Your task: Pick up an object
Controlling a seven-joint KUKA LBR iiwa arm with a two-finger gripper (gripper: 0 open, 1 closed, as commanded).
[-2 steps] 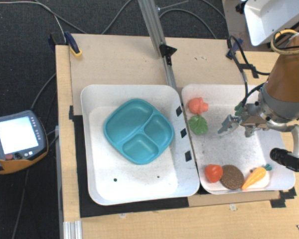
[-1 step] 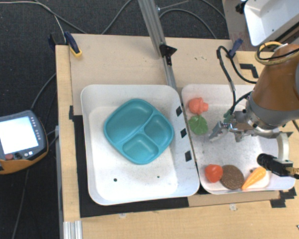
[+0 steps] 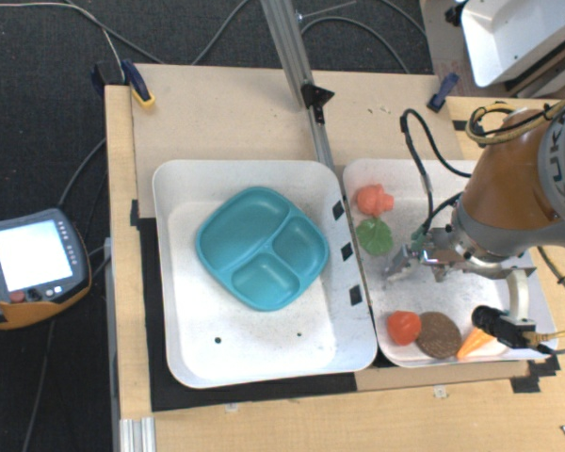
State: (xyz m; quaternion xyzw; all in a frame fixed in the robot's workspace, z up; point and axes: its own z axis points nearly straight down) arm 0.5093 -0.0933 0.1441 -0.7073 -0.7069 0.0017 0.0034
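Bright even overhead light; soft shadows; mild glare on white bins; focus sharp.

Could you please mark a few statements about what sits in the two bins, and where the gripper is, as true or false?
1. The teal divided plate lies in the left bin. True.
2. The gripper is over the left bin. False: it is over the right bin.
3. The green object is on the plate. False: it lies in the right bin.
4. The brown disc lies beside a red object. True.
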